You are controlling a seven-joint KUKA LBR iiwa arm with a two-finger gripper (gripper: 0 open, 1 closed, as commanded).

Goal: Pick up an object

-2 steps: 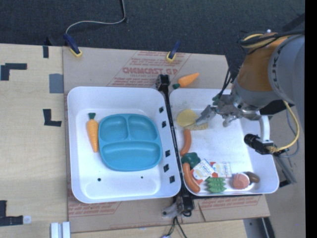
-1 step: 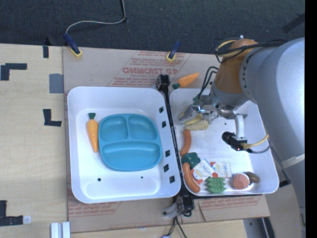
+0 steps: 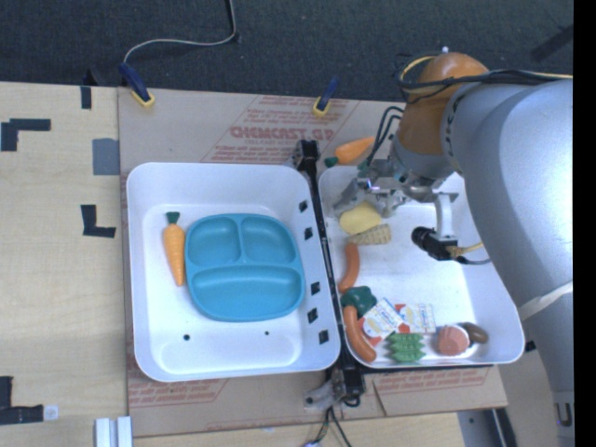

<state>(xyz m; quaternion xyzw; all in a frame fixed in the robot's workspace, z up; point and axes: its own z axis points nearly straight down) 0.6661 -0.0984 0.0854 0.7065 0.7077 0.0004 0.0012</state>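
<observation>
Tool point(image 3: 365, 192), grip state indiscernible, low over yellow food point(image 3: 359, 219) in right bin point(image 3: 484, 291); cardboard point(image 3: 270, 136) lettered "CHEMCAST" at far side.

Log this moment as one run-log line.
gripper: over right bin, far end | nearest: yellow corn | left bin: blue plate, carrot

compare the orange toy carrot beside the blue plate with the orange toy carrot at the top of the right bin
The orange toy carrot beside the blue divided plate lies in the left white bin, pointing top to bottom; the orange toy carrot at the right white bin's top edge lies nearly sideways. The first lies far from the gripper, the second close beside it. Both are orange and tapered.
</observation>
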